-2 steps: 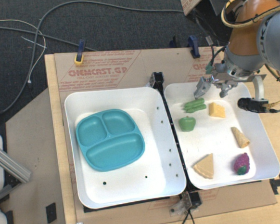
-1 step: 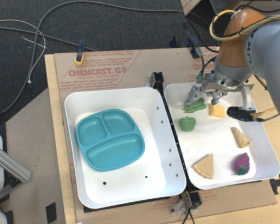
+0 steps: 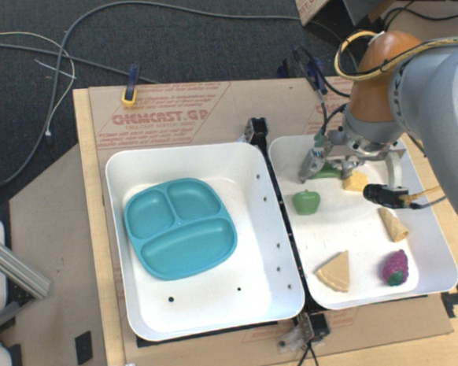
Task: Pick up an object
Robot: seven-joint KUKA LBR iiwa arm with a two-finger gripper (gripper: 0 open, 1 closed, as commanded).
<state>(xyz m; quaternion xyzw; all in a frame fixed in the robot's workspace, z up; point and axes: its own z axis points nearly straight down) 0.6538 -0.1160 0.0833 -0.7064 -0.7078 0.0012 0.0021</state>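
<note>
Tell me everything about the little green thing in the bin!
The green thing looks like a small toy pepper or apple: rounded, shiny like plastic, with a darker green stub on top. It sits in the right bin, near that bin's left wall, on the white floor. Nothing touches it. The gripper hangs just above it in the picture, and the yellow chunk lies apart to its right.

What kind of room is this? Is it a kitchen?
Probably a robot lab, not a kitchen: a robot arm reaches over two white bins of toy food such as a green apple, and loose cables lie on the floor.
</note>
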